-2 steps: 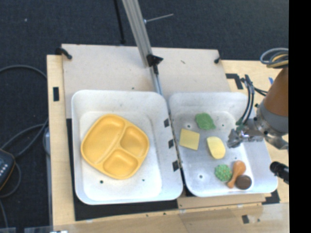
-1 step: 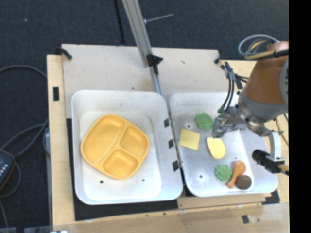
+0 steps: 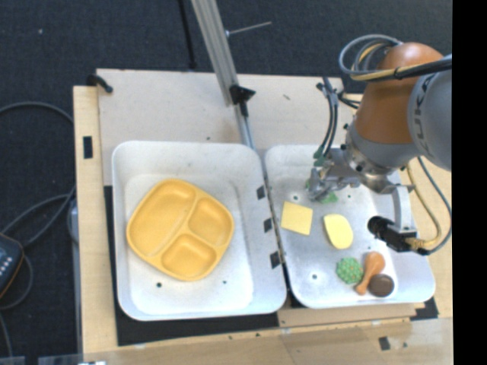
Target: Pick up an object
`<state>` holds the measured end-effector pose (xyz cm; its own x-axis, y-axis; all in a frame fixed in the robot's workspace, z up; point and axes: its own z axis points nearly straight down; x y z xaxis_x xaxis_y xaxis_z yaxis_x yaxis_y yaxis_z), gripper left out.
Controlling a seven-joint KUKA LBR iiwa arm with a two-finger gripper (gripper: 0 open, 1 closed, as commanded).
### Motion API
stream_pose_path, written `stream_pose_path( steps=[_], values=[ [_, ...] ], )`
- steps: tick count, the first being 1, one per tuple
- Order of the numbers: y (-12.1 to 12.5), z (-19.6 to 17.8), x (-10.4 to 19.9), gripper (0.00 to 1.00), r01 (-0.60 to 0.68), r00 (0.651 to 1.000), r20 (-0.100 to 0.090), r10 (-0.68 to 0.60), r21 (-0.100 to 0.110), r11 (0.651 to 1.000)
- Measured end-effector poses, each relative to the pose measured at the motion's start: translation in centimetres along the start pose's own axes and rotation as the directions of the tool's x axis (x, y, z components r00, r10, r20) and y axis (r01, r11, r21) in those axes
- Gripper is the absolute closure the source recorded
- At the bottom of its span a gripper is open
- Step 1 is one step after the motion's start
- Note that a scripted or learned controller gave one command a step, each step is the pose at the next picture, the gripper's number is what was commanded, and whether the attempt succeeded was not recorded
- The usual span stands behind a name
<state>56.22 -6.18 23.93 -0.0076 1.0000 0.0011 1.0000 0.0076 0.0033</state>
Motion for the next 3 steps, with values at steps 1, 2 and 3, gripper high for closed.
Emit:
stream_pose_path(
  steps=[1,2,3],
  values=[
    [2.2,-0.8,4.2,1.00,-0.001,1.000,0.000,0.001,0.001,1.000],
    [4.6,0.2,8.8,1.00,-0.001,1.000,0.001,0.001,0.002,1.000],
    [6.1,1.1,13.7,1.00,-0.001,1.000,0.001,0.001,0.002,1.000]
  ],
)
